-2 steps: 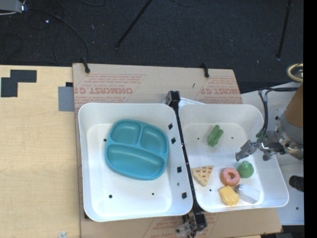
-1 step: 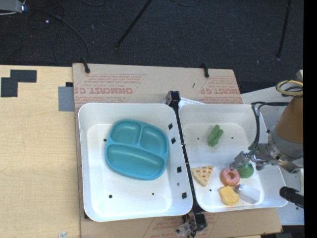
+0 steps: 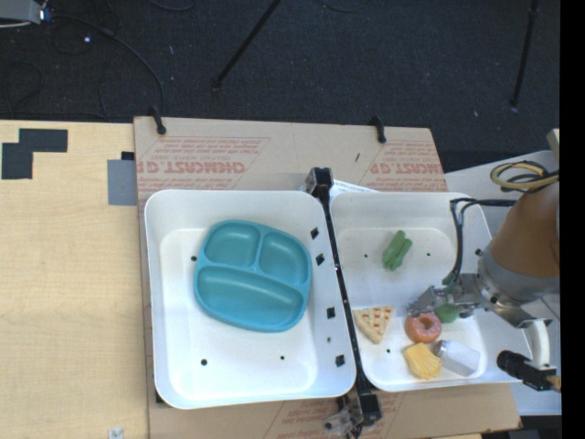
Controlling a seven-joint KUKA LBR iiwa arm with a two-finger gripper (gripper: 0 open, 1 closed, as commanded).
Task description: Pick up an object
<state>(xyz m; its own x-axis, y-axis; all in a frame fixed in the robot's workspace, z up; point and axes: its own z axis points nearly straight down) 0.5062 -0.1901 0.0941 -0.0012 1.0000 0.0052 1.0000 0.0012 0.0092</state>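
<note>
Donut point(image 3: 422, 327) being lined up, gripper point(image 3: 442, 305) hovering just above it.
I'm honestly not seeing whether it's clenched or released.

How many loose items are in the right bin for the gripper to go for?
4 at least: a green piece near the back, a waffle wedge front left, a pink donut under the gripper, a yellow piece in front. The gripper may hide more.

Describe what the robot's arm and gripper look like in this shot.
The arm enters from the right: a rounded grey body with an orange band above the wrist. A thin black cable loops along it. The gripper is a small grey metal assembly, and a white and black part sits just below the arm.
</note>
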